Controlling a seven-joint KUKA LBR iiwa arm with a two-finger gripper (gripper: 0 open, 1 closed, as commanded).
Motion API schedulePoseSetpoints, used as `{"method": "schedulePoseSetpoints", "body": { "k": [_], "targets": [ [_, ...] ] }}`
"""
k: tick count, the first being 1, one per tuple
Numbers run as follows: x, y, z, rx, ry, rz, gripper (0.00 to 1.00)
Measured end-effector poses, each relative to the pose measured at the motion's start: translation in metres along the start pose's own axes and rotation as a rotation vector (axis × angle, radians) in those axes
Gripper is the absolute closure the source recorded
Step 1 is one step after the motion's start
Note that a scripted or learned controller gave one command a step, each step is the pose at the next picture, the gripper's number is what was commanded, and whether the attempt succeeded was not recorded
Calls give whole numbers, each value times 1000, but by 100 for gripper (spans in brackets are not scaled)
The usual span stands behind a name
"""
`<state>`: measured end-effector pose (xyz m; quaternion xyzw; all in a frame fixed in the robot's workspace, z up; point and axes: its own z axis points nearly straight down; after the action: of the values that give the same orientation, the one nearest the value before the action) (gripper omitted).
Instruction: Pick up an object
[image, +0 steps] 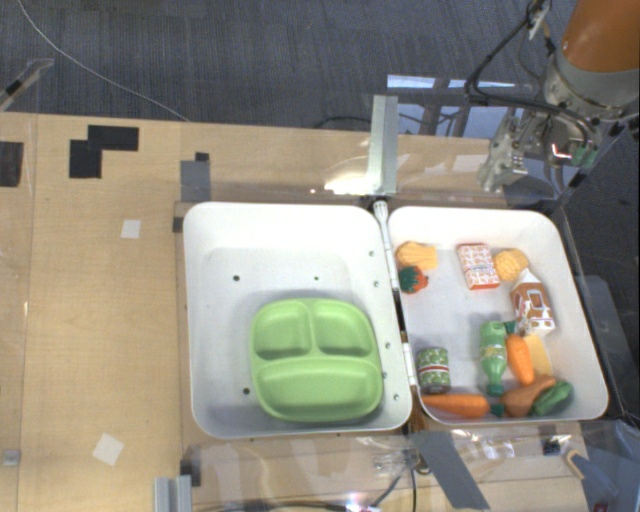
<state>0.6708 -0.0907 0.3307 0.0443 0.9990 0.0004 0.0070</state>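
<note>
Toys (495, 330) in right bin (580, 300) | wooden bench (90, 330) | dark carpet (250, 50) | pincer (515, 160) state unclear

- Light is bright and even, falling from above
- Glare sits on the bench (100, 330) at the far edge, just behind the metal post (384, 140) between the bins
- The left bin (215, 250) reads slightly washed out, with a soft grey shadow round the green tray (315, 360)
- Small reflections glint along the bench's near edge
- The arm (600, 50) at the top right corner is soft and a little blurred
- Toys in the right bin (570, 270) are small and grainy, edges not crisp
</note>
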Motion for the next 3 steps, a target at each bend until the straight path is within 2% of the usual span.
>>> {"method": "schedulePoseSetpoints", "body": {
  "k": [1,2,3],
  "targets": [
    [10,32,-86,-1,-5,130,100],
    [17,98,46,0,15,239,100],
    [26,43,10,2,0,145,100]
  ]
}}
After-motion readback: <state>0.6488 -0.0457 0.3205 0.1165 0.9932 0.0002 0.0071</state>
